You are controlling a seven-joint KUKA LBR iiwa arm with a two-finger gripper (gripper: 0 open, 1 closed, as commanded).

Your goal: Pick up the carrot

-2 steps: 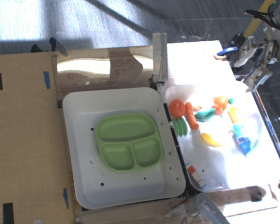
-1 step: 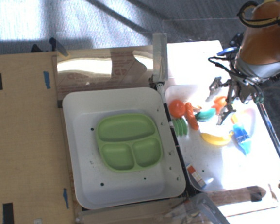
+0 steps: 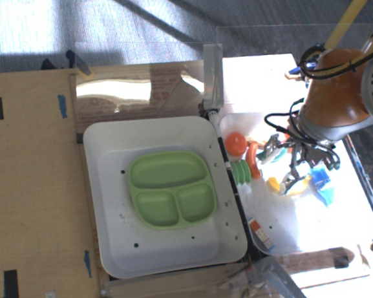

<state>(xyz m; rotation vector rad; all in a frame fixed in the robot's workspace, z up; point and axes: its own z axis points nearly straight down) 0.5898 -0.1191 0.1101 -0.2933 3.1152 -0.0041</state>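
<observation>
— Where the right bin (image 3: 349, 228) meets the divider, is that the carrot (image 3: 253, 158)?
— Yes, beside the orange ball (image 3: 235, 143), long axis running roughly top to bottom of the view.
— And the gripper (image 3: 290, 162)?
— Near it, over the bin; whether its fingers are apart or together, I cannot tell.

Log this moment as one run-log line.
arm: over right bin | gripper: near carrot, no grasp seen | left bin: green divided plate

Two white bins (image 3: 105, 184), one green divided plate (image 3: 172, 188), one carrot (image 3: 252, 160), one orange ball (image 3: 235, 143)
</observation>
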